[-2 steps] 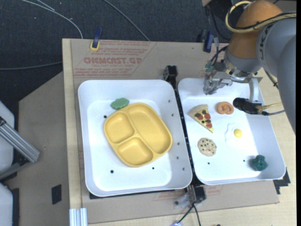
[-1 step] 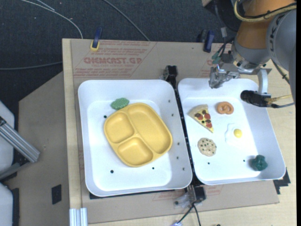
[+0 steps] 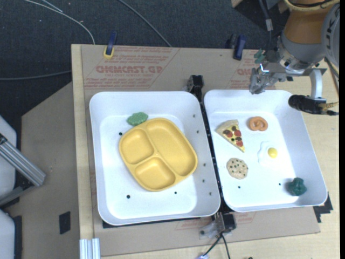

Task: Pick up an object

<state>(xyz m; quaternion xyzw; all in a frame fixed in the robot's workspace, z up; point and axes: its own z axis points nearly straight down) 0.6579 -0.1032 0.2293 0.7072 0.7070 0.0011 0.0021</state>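
2 shallow white bins are seen side by side on the bench (image 3: 86,69). The left bin (image 3: 105,190) holds a yellow divided plate (image 3: 157,154) with 3 compartments, and a small green leafy toy (image 3: 137,118) lies touching the plate's far-left rim.

In the right bin (image 3: 307,144), 5 toy foods are spread well apart from one another. A pizza slice (image 3: 232,134) lies near the bin's left wall, with an orange pretzel (image 3: 258,124) just to its right. A fried egg (image 3: 268,154) is placed near the middle, a chocolate-chip cookie (image 3: 236,168) is seen below the pizza slice, and a dark green broccoli-like piece (image 3: 296,186) sits in the near-right corner.

The arm is seen at the upper right, its orange band (image 3: 303,28) above the wrist. The gripper (image 3: 258,88) is positioned over the far rim of the right bin, apart from every object there. Nothing is seen between its tips, and whether the claw is released or clenched cannot be told from this view. All 5 foods are found resting on the bin floor.
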